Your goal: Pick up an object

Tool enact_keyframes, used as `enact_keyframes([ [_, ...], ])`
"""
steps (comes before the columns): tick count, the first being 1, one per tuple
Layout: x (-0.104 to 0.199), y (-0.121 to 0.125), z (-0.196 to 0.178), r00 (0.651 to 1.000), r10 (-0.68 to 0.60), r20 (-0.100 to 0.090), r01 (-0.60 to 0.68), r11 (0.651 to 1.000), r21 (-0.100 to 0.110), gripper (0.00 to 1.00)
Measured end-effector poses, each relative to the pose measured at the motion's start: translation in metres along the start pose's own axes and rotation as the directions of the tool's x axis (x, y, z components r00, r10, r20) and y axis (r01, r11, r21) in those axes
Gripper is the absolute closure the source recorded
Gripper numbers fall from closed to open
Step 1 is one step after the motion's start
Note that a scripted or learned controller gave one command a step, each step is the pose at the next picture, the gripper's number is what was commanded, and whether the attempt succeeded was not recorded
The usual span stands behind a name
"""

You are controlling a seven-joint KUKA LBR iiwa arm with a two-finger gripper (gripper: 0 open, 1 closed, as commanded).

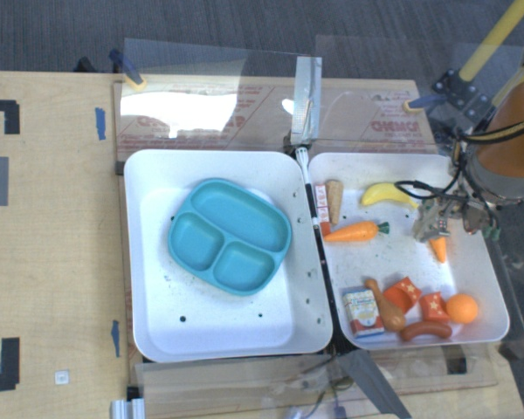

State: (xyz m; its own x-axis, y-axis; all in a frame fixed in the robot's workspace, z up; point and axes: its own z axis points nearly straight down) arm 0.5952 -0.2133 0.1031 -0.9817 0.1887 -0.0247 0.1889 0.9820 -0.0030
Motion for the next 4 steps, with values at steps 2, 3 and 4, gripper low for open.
enact_keyframes([
  [2, 0.001, -0.009, 0.015, 0.998, 0.064, -0.014, -0.064, 0.998, -0.002, 0.0],
  [3, -0.003, -0.008, 0.0, 0.998, 0.062, 0.002, -0.062, 0.998, 0.0, 1.0],
  [4, -0.003, -0.008, 0.002, 0.998, 0.062, 0.0, -0.062, 0.998, 0.0, 0.0],
])
